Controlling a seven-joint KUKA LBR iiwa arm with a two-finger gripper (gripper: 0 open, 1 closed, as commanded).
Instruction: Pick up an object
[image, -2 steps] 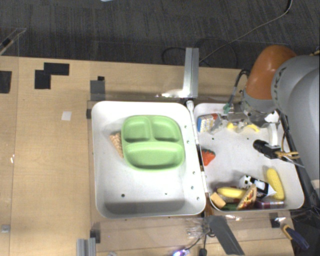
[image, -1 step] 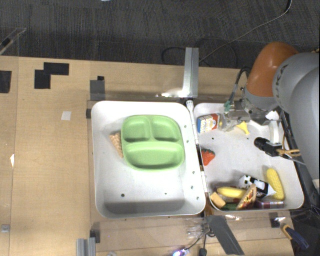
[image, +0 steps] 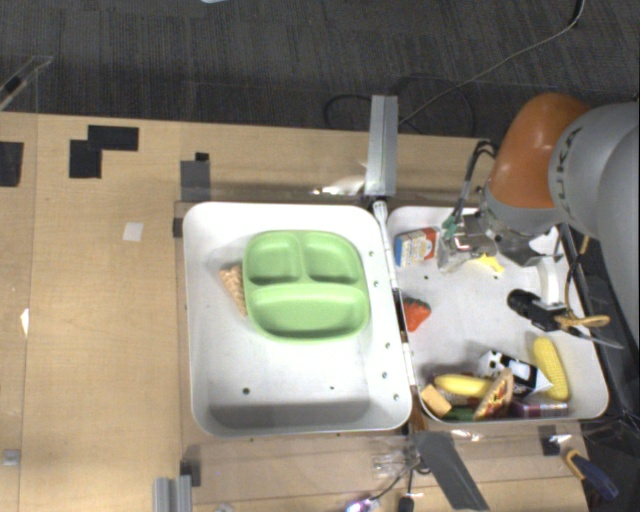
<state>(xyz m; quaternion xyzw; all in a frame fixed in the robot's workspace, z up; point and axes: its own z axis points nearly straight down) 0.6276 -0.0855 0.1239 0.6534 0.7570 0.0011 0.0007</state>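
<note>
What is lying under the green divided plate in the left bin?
A tan, speckled flat thing sticks out from under the green plate, at its left edge. The plate covers the rest of it, so its full shape cannot be told.

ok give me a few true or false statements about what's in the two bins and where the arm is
1. The green plastic divided tray lies in the left white bin. True.
2. The yellow corn cob lies in the left bin. False: it lies in the right white bin, near its right wall.
3. The gripper is over the right bin's far end. True.
4. The red toy piece sits on the green tray. False: it lies on the right bin's floor, beside the divider.
5. The yellow banana lies among the items at the right bin's near edge. True.
</note>
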